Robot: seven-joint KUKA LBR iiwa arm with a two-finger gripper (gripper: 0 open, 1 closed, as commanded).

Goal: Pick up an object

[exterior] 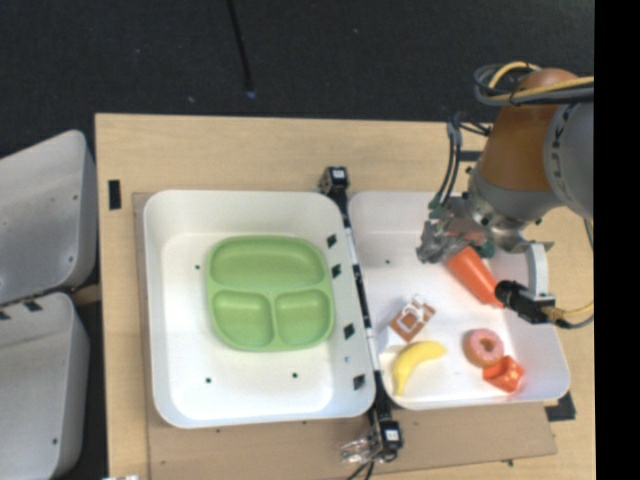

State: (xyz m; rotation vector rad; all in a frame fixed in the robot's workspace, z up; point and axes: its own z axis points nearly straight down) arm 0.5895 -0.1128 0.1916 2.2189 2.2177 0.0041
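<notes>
The left bin (170, 368) has open floor around the green plate (270, 291); toys crowd the right bin's (385, 218) lower half.

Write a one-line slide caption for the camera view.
Gripper over right bin beside orange carrot; green tray in left bin.

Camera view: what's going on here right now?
The KUKA arm reaches in over the right bin, its end effector low near the upper end of an orange carrot-like toy. I can't tell whether it has a grip. Also in that bin lie a banana, a pink donut, a small red item and a small brown-and-white piece. The left bin holds a green divided plate.
</notes>
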